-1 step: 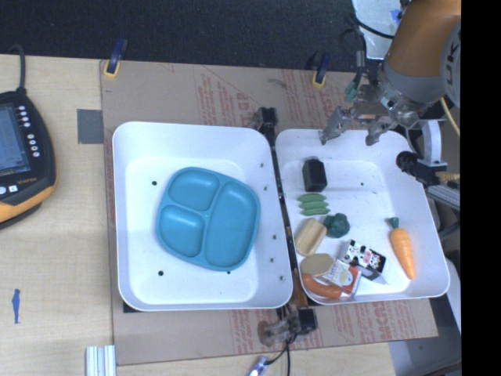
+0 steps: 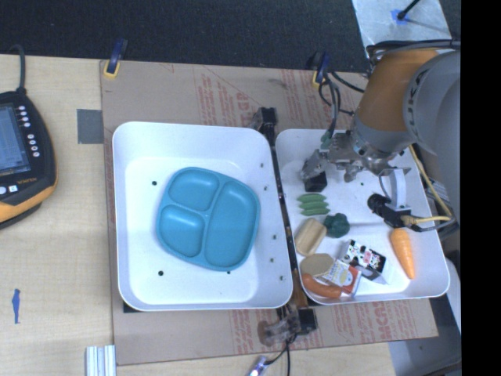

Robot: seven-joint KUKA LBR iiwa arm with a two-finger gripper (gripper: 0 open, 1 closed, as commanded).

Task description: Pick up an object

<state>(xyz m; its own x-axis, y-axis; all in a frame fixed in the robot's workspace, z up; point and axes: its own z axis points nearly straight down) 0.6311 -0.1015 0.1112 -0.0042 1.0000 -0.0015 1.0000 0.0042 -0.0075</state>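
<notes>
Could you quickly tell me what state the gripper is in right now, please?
Gripper: low over the far end of the right bin, above the green pea pods; open or closed cannot be told, and nothing is seen held.

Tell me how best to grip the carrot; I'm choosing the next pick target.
Probably grip the carrot across its thick upper half, coming straight down from above with the jaws closing on its left and right flanks. It lies flat, narrowing toward the bin's near right corner, and the thin tip could slip.

A light wooden bench (image 2: 55,249) carries a brown cardboard sheet (image 2: 196,92), clamped at its far edge. Beyond lies dark floor (image 2: 196,14), possibly carpet, with a pale sheet (image 2: 395,10) at far right.
</notes>
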